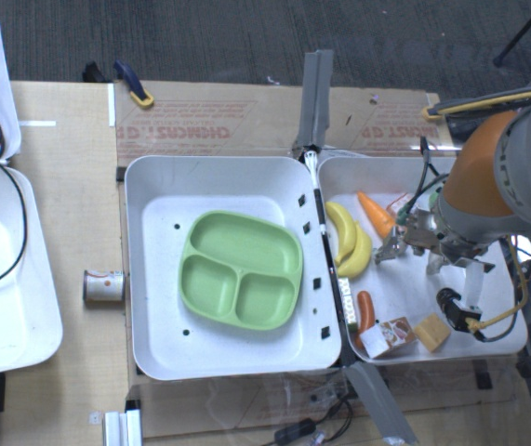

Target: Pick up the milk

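Lying tilted, milk carton [387,334] long axis lower-left to upper-right, gripper [412,244] state unclear

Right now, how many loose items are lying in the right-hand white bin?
5: yellow bananas by the left wall, orange carrot behind them, red sausage, milk carton and tan block along the front. The arm may hide more.

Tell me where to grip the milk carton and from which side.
Grip the milk carton across its short sides, coming from above. It lies flat near the right bin's front rim, with a sausage and tan block close by, so a side approach looks blocked.
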`<control>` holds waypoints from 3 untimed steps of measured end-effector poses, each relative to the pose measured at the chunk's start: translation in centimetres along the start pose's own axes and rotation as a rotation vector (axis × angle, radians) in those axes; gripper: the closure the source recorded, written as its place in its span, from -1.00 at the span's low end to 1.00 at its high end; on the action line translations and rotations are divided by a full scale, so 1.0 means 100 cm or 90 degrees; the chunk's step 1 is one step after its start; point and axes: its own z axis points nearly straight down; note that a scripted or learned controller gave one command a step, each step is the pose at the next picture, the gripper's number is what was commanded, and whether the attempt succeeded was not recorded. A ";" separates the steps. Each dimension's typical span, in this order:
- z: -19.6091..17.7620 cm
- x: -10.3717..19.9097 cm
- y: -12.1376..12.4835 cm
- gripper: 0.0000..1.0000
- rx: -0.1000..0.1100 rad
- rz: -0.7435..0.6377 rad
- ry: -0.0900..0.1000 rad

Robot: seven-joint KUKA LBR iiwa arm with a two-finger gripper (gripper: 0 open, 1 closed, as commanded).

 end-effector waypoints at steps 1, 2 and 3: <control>0.000 0.000 0.000 -1.00 0.000 0.000 0.000; -0.001 -0.054 0.017 -1.00 -0.002 -0.065 0.000; -0.001 -0.056 0.039 -1.00 -0.001 0.062 0.000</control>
